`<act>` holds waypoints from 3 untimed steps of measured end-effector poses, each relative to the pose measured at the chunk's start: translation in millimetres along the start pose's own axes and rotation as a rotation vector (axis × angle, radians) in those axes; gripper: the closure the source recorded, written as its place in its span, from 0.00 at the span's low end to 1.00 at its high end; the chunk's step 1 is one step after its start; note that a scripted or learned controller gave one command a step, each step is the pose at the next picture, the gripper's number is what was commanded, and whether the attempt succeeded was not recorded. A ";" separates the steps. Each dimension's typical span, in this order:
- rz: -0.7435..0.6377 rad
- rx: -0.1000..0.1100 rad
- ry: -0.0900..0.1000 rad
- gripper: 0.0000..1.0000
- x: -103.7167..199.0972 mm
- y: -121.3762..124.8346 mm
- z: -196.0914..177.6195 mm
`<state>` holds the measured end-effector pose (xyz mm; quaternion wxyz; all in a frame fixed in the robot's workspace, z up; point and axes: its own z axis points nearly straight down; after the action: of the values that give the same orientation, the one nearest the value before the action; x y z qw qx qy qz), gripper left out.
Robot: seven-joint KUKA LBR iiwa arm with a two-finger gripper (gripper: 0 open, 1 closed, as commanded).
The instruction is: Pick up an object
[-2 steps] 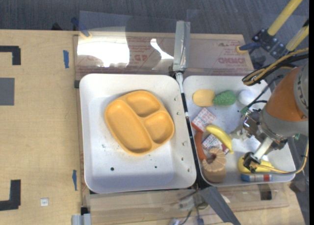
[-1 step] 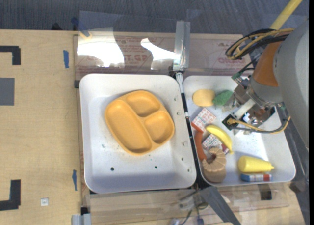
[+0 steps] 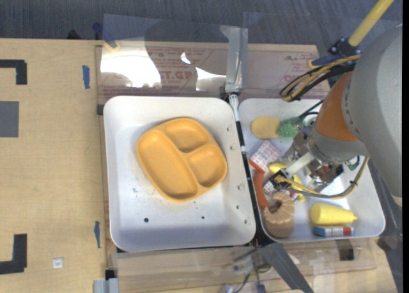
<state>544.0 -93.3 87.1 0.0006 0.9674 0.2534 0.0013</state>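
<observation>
Right bin point(image 3: 374, 203): gripper point(image 3: 312, 170) hung low over its middle, whether wide or narrow could not be told. Contents were a pale yellow lump point(image 3: 265, 126) and green piece point(image 3: 287, 129) at its far-left corner, patterned packet point(image 3: 265, 154) by its left wall, brown tub point(image 3: 279, 219) at its near-left corner, and yellow bottle point(image 3: 331, 212) along its near wall. Beyond its left wall, the left bin point(image 3: 121, 221) bore an orange divided plate point(image 3: 182, 157).

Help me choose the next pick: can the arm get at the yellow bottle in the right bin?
Probably yes. The bottle lies uncovered near the bin's front edge, and the arm hangs over that same bin, close by.
</observation>
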 end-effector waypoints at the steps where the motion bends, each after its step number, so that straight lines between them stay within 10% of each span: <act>1: 0.307 0.001 -0.002 0.00 37.6 32.8 0.9; 2: 0.247 0.001 0.004 0.00 114.3 38.7 -101.7; 3: 0.308 0.005 -0.002 0.00 40.7 -32.4 -160.2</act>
<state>563.1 -45.1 247.3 -0.0014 0.9948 0.1020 -0.0003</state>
